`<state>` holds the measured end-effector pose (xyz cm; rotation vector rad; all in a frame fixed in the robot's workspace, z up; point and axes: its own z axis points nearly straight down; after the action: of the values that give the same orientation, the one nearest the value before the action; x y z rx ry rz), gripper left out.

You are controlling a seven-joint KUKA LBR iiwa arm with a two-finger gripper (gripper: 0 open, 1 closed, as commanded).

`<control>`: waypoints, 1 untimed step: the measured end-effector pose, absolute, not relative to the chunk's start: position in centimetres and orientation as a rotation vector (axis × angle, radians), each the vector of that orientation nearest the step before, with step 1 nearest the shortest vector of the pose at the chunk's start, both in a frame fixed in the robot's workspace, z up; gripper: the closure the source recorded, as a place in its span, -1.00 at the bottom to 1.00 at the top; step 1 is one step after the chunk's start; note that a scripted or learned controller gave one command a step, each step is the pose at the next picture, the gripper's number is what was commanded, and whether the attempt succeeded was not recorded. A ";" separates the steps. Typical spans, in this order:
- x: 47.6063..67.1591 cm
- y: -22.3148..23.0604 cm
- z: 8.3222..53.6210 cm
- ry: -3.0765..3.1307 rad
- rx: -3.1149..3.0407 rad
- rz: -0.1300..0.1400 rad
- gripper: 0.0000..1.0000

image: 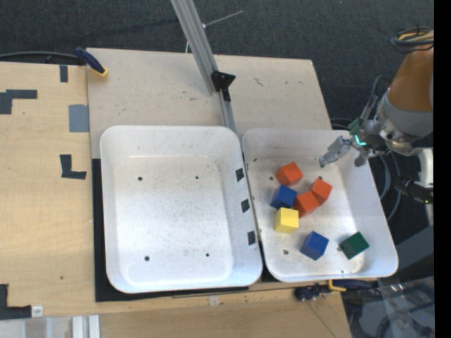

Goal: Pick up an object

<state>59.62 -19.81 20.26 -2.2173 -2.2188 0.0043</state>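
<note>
The right bin holds several small blocks. An orange block lies near its middle, with two more orange blocks close by. A blue block touches a yellow block. Nearer the front lie another blue block and a green block. My gripper hovers over the bin's far right corner, open, with nothing between its fingers, up and to the right of the blocks.
The left bin sits beside the right one. A slanted metal rail runs from the top down to the gap between the bins. Cables hang off the bench's right side.
</note>
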 end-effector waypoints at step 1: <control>59.7 -19.8 20.5 -2.223 -2.219 0.002 -1.00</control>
<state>59.72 -19.82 20.51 -2.2190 -2.2230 0.0023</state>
